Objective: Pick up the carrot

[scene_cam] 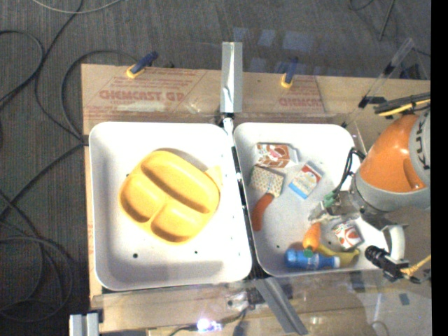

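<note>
Cardboard bench top (150,89) | two white bins (105,208) | dark carpet, loose cables (63,82)

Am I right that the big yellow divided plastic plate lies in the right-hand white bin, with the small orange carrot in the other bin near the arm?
Not quite. The camera view shows the yellow divided plastic plate in the left-hand white bin; the small orange carrot lies in the right-hand white bin, near the arm.

Arm (399,166) cut off at right edge; pincer (334,212) fingers too small to tell; carton (305,180) print unreadable.
</note>
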